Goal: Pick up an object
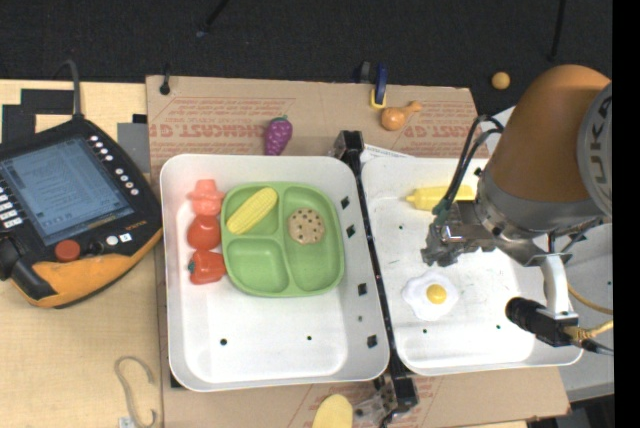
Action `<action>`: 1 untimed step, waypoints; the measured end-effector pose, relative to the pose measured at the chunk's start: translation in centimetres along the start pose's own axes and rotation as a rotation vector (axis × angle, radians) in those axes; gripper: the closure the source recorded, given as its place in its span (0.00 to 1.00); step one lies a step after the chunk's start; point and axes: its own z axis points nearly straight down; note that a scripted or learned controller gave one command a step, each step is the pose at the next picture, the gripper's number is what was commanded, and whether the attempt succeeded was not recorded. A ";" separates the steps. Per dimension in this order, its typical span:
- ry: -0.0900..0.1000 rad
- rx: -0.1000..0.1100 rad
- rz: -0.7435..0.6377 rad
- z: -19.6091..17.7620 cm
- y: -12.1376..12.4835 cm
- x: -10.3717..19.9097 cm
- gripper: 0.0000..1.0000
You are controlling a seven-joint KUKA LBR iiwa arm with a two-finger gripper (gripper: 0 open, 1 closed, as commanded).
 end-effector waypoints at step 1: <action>0.000 0.000 0.001 -0.1 4.0 4.1 1.00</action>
